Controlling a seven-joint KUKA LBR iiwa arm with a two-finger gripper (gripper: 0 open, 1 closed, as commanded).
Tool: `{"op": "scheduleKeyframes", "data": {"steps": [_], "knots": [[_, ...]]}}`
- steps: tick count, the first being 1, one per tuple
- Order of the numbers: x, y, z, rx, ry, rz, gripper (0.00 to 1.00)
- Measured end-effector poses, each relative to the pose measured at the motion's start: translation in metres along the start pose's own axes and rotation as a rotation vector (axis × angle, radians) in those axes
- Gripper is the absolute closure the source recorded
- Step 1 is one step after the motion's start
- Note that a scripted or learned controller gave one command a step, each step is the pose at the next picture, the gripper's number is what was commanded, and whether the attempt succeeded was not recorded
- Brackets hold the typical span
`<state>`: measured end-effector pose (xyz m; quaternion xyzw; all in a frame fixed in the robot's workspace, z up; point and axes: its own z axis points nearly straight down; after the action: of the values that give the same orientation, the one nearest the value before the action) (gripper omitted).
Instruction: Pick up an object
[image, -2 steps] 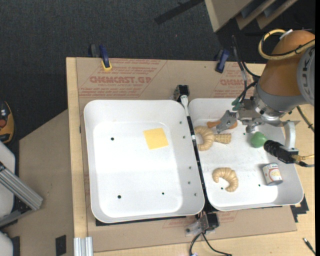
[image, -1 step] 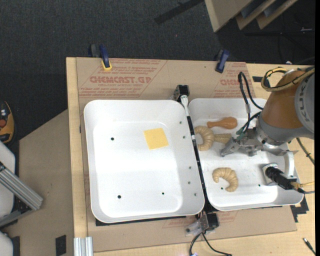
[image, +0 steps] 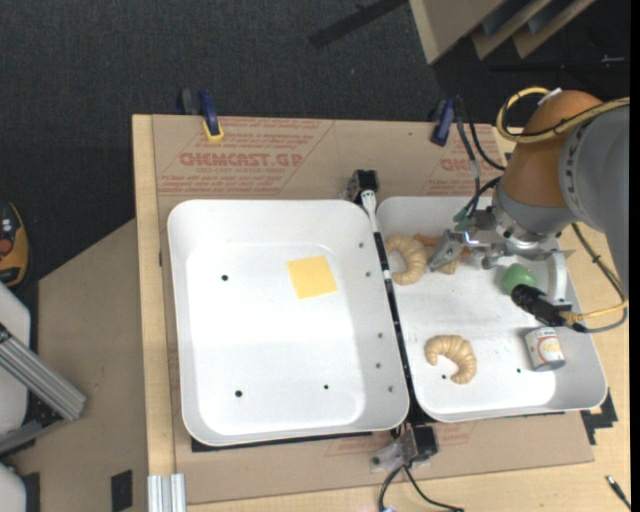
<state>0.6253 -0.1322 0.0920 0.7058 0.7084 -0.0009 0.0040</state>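
My gripper hangs low over the back of the right bin, below the arm's orange band. It is just right of a pale curled croissant that lies against the bin's left wall. A small brown-orange piece shows right at the gripper's tip, and I cannot tell whether it is held. A second croissant lies nearer the front. A green object sits partly under the wrist, and a small white can rests at the right side.
The left bin holds a flat yellow square. A black divider runs between the bins. Cables loop from the wrist over the right bin's edge. Blue clamps hold the cardboard base at the back.
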Motion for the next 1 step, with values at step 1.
{"op": "scheduleKeyframes", "data": {"steps": [1], "knots": [[0.0154, 0.0367, 0.0062, 0.029, -0.017, 0.004, 0.00]]}}
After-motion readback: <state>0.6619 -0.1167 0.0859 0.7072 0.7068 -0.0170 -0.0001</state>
